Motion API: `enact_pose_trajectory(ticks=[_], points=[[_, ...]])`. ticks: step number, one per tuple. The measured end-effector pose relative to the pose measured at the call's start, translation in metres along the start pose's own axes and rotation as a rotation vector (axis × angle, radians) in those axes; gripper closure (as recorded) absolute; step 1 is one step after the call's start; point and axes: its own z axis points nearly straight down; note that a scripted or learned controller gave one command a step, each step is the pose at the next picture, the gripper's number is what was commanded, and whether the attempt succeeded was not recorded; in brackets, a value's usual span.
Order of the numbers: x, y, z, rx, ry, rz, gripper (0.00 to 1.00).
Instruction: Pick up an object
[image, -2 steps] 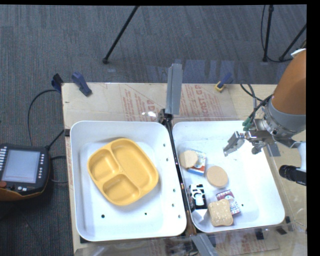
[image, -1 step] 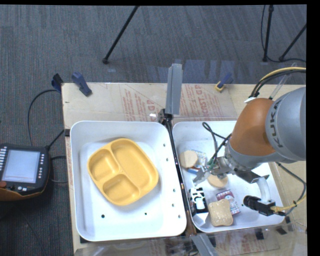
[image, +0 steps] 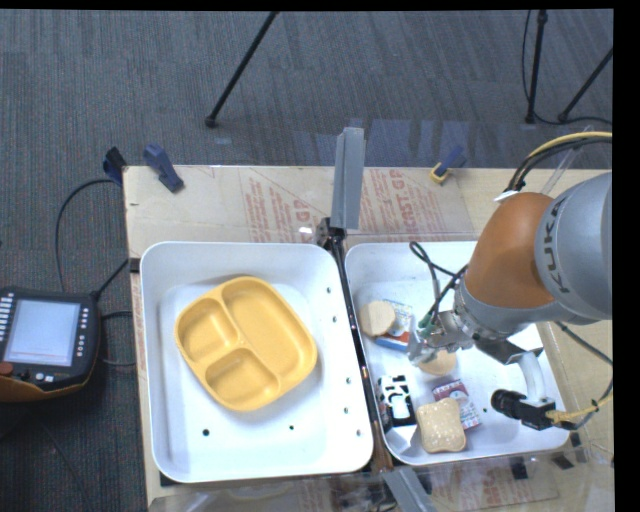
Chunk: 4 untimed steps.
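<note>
The gripper of the grey arm hangs low inside the right bin, directly over a small tan object; whether it is open or closed cannot be told from above. Left of it lie a round cracker and a blue-and-white packet. Nearer the camera sit a slice of toast, a red-and-white wrapper and a black-and-white item. The left bin holds a yellow divided plate.

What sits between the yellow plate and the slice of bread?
In the camera view, a small black-and-white box lies between the yellow plate and the slice of bread.
</note>
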Motion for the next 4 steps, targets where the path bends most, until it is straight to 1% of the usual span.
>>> enact_pose_trajectory(ticks=[1, 2, 3, 4], points=[[-0.011, -0.030, 0.024, -0.008, -0.001, 0.310, 1.00], [-0.050, -0.040, 0.024, -0.009, 0.000, 0.548, 1.00], [-0.083, -0.080, 0.024, -0.007, 0.002, 0.704, 1.00], [-0.074, -0.078, 0.025, -0.008, 0.004, 1.169, 1.00]])
